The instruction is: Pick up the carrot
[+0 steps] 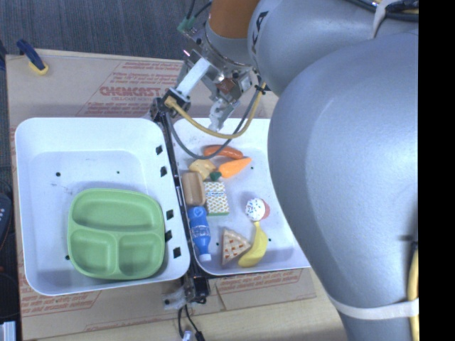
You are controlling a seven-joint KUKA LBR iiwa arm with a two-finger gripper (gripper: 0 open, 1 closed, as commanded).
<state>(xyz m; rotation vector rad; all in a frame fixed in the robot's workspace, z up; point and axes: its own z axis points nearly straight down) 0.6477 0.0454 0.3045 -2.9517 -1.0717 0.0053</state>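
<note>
Carrot (235,167): lies in right bin (281,251), upper part, touching an orange sausage-like piece (222,150). Gripper (219,114): above the bin's far edge; state of jaws cannot be told. Arm (341,155) hides the bin's right side.

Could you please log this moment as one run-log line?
task: pick up carrot | carrot: lying in right bin, ungrasped | pincer: above bin's far end | left bin: green tray
</note>
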